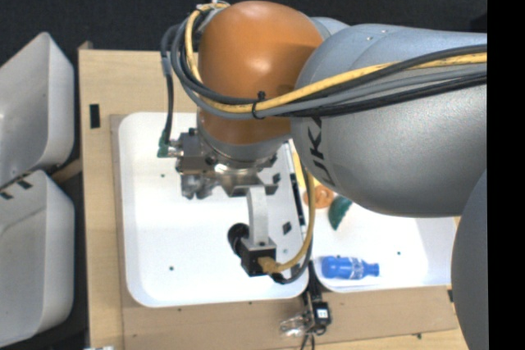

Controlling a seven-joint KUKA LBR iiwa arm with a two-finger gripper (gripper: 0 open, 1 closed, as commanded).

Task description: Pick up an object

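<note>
Small blue plastic bottle (pixel 349 267) lies on its side in the shallow white bin (pixel 418 266) at view's right, near the front rim. Probably light, stiff, slick (it'll roll), so pinch across the body. Jaws: can't tell whether open or closed.

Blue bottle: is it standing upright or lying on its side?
Lying on its side: the blue bottle rests flat on the white bin floor, narrow end toward the view's right.

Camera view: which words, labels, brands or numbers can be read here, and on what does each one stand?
"UK": dark letters on the grey arm; the rest of the word is hidden.
The blue bottle: any print on it is too small to read.
</note>
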